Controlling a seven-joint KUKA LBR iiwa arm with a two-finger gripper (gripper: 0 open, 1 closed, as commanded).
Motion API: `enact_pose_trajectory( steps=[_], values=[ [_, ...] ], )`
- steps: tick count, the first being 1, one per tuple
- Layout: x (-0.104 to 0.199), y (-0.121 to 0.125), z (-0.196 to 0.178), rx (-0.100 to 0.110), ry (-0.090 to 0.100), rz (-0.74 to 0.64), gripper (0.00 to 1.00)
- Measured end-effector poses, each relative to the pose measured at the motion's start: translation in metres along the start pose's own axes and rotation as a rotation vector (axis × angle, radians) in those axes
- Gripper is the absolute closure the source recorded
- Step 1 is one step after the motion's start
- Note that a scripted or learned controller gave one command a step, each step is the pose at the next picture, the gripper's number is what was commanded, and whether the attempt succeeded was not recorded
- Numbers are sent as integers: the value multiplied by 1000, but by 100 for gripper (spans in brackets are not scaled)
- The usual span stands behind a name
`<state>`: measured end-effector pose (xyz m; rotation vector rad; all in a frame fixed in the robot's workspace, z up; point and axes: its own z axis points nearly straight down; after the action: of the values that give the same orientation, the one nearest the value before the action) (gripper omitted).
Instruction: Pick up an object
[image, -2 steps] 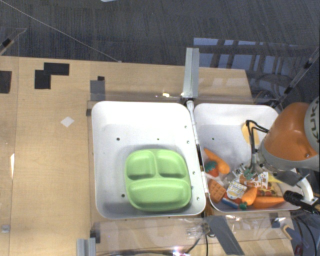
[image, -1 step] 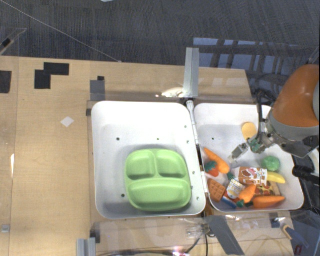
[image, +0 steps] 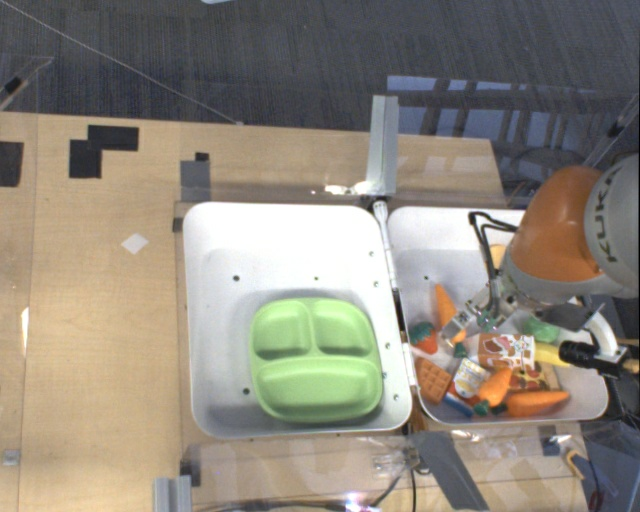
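My gripper (image: 468, 322) hangs low in the right bin (image: 440, 250), over the toy pile (image: 490, 375) (whether it is closed, I cannot tell). Nothing looks lifted yet; a grasp remains. Left of that bin lies a green tray (image: 315, 358).

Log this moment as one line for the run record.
arm: over right bin | end effector: low among toy food pile, grasp unconfirmed | left bin: green divided tray | pick: not yet done

Glossy plastic green tray (image: 315, 358); matt wood bench (image: 90, 330).
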<state>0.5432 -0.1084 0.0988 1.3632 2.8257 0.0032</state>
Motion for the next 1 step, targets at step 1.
enact_pose_trajectory(
  steps=[1],
  values=[
    [-1,2,-12,-6,-5,-2,100]
  ],
)
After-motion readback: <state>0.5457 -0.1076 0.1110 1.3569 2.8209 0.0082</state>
